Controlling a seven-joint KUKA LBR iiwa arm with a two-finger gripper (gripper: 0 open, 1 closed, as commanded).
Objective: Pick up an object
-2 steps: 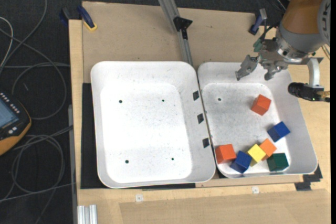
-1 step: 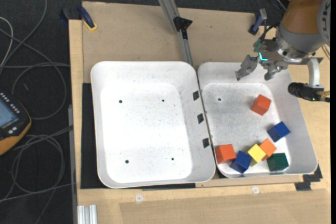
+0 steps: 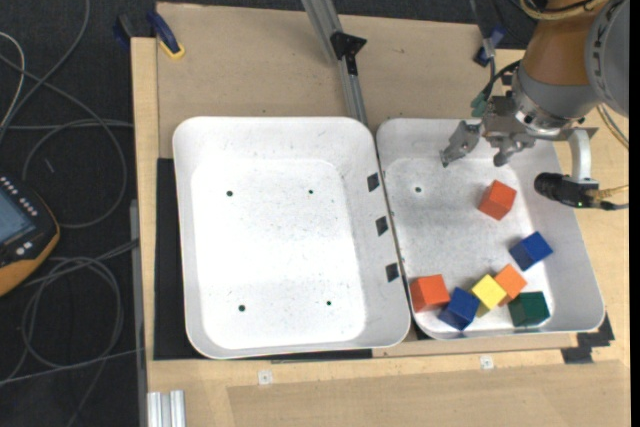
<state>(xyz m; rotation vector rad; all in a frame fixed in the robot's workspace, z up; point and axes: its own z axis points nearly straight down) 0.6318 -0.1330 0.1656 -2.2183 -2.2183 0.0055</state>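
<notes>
Dark carpet strewn with black cables surrounds a plywood surface (image 3: 250, 45) that carries two shallow white bins side by side. No brand, label or writing can be read anywhere. One bin, the left bin (image 3: 270, 235), shows just its speckled floor with four small dark dots. Its neighbour, the right bin (image 3: 440, 215), holds seven blocks: an orange-red block (image 3: 497, 199) alone near the middle, a blue block (image 3: 532, 248) lower right, and along the near edge an orange block (image 3: 430, 291), a second blue block (image 3: 461, 307), a yellow block (image 3: 488, 291), a smaller orange block (image 3: 511, 280) and a green block (image 3: 529, 309), clustered close together. One grey arm with an orange band reaches in from the right; its pincer (image 3: 483, 148) hangs above the right bin's far end, fingers spread apart and gripping nothing, just up and left of the orange-red block.
</notes>
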